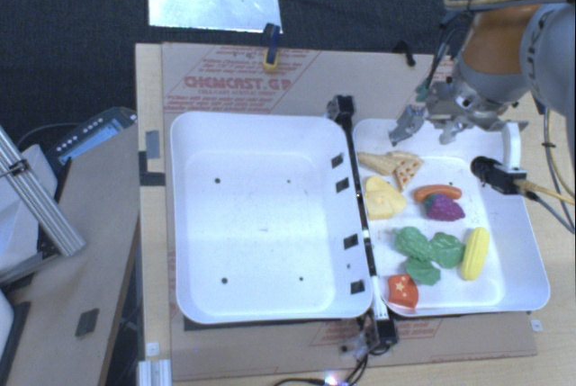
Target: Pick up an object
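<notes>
While the gripper [423,125] hangs spread and empty over the right bin's [522,236] far edge, the toy foods lie below, a waffle wedge [407,167] nearest and a yellow corn [475,253] farther right.

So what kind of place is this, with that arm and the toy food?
Probably a robotics lab bench. A grey and orange robot arm hangs over two white bins, and the right one holds plastic toy food, likely for grasping practice.
</notes>
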Controlling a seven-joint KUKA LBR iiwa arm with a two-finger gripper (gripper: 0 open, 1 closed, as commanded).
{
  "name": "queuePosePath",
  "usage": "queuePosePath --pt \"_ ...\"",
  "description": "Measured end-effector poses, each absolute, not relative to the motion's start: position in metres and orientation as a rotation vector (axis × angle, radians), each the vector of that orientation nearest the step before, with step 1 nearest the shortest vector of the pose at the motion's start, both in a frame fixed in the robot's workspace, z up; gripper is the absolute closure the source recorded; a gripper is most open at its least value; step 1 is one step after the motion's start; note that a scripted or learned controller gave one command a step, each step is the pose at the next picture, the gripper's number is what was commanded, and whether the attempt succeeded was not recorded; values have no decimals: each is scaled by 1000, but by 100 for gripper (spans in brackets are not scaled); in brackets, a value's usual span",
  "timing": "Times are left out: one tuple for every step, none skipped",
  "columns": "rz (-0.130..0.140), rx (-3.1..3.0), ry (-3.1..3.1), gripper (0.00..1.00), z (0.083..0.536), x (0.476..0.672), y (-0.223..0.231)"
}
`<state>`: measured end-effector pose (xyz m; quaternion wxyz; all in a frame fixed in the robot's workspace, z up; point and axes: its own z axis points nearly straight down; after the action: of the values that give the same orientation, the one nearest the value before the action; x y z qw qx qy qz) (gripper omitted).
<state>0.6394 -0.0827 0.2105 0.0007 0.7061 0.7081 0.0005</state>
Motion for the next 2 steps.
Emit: queuePosePath --pt "-4 2224 2222 0 156 608 -109" --pt "-1 2224 2224 0 83 540 -96"
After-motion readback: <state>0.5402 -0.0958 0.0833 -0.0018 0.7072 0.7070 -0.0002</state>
